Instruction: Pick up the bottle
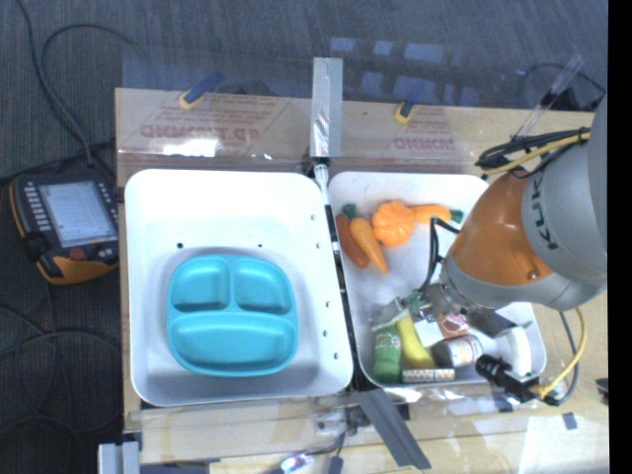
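A small bottle [458, 352] with a pale label and a black cap lies on its side near the front wall of the right bin [348, 294], its cap pointing right. My gripper [425, 309] hangs low under the orange wrist band, just above and to the left of the bottle, over a cluster of items. The wrist hides the gripper's tips, and nothing shows as lifted. A green bottle-like container [386, 354] and a yellow piece [416, 344] lie right beside the gripper on its left.
An orange carrot [361, 242] and an orange pumpkin-like toy [395, 222] lie at the back of the right bin. A white object [515, 344] sits under the arm at the right. The left bin [148, 205] holds a blue divided plate [232, 310]. A teach pendant [64, 220] lies left of the bench.
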{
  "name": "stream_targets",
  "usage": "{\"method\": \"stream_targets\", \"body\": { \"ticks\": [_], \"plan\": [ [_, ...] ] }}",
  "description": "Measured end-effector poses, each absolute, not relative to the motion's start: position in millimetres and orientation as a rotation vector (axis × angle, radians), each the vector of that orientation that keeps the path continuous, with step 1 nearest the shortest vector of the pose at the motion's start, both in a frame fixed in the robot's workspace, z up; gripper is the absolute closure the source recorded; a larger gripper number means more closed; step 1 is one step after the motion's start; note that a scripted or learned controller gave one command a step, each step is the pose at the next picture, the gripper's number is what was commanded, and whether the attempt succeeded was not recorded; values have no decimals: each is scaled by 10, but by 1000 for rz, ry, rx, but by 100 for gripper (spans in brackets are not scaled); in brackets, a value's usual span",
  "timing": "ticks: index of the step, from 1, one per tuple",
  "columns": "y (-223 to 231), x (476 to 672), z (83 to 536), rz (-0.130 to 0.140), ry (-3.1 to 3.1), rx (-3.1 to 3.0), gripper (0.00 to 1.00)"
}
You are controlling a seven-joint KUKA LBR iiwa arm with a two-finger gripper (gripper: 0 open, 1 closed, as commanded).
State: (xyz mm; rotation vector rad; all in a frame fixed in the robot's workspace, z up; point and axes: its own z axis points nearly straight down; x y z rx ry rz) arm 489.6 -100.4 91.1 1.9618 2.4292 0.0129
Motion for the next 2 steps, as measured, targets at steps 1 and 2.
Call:
{"method": "stream_targets", "body": {
  "ticks": [1,2],
  "plan": [
    [-978,4899,1002,16,2437,1962,100],
    [-409,4836,2094,-6,2285,2157,100]
  ]
}}
